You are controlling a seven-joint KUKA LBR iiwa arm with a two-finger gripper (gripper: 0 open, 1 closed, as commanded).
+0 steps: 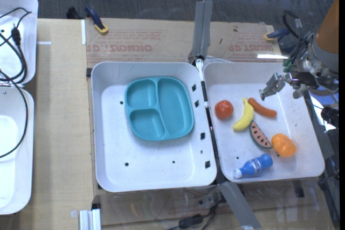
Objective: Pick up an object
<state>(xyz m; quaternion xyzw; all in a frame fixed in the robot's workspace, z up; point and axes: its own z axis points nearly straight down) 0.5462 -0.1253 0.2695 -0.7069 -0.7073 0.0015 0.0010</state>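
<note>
- The gripper (271, 87) is hanging over the right bin (226, 74), toward that bin's far right corner, with the arm (323, 56) reaching in across the bin's right wall.
- The jaws are looking slightly parted with nothing between them, though at this slant and size the gap is hard to judge, so I cannot tell for sure how far open they are.
- The nearest thing is the red sausage (262, 109), which is lying just beside and below the jaws, toward the bin's near edge.
- Its long axis is running on a diagonal, from the bin's middle out toward the right wall and slightly nearward; neither end reads as a front.
- The yellow banana (244, 116) is touching or nearly touching the sausage's inner end, its long axis running from the far side toward the near edge, curving inward.
- The tomato (224, 109) is sitting near the bin's left wall, well apart from the jaws.
- The watermelon slice (260, 136), the orange fruit (283, 145) and the blue bottle (254, 166) are lying toward the near right corner, the bottle along the near edge.
- My judgement: the sausage is the likeliest pick, and closing across its short width is calling for a wrist turn square to that diagonal.
- The left bin (102, 132) is holding a teal divided plate (159, 108), away from the arm.
</note>
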